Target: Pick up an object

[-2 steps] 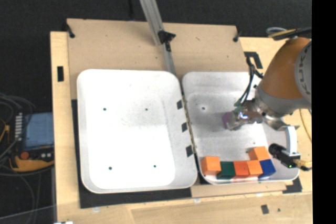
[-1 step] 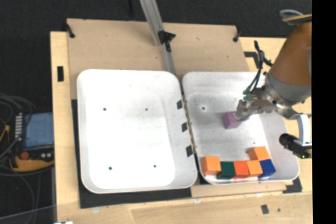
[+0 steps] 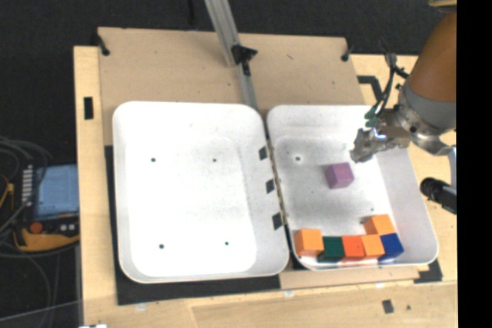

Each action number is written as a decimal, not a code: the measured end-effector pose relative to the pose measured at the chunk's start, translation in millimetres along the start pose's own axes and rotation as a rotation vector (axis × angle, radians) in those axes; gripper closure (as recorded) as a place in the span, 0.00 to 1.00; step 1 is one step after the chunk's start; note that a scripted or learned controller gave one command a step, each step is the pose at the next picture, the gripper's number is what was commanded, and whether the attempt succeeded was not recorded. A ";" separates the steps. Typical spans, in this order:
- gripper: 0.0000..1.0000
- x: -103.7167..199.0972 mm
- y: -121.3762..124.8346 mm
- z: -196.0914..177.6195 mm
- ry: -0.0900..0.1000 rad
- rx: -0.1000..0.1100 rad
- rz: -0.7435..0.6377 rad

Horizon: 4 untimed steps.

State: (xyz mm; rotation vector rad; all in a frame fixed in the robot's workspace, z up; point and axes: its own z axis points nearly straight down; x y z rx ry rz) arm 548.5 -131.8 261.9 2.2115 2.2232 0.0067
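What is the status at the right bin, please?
Gripper above right bin, holding nothing. Purple block lies loose just beside it. Other blocks crowd the near edge, clear of it.

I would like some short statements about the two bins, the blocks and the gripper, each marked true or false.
1. The purple block lies alone in the right bin. True.
2. The gripper holds the purple block. False: it is above and to the right of the block, apart from it.
3. The other blocks crowd the right bin's near edge. True.
4. A green block lies in the left bin. False: it sits in the right bin, between orange blocks.
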 end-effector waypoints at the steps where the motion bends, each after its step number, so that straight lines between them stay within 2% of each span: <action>1: 1.00 41.8 15.4 -2.5 0.001 0.004 -0.001; 2: 1.00 101.2 27.0 -2.2 0.001 0.004 -0.002; 3: 1.00 143.2 48.5 1.4 0.000 0.004 0.000; 4: 1.00 193.3 58.8 -2.7 0.001 0.004 -0.001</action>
